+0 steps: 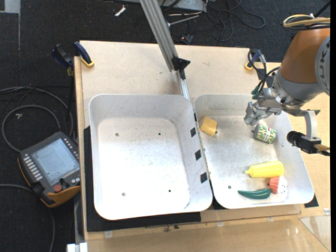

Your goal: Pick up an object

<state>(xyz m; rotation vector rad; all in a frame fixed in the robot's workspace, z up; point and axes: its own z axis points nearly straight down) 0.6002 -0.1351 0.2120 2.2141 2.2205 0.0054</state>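
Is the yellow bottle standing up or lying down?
Lying down. The yellow bottle rests on its side on the floor of the right bin, its narrow end pointing left, just above the green pepper.

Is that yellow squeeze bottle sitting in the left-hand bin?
No, the yellow bottle lies in the right bin, near its front edge beside a green pepper.
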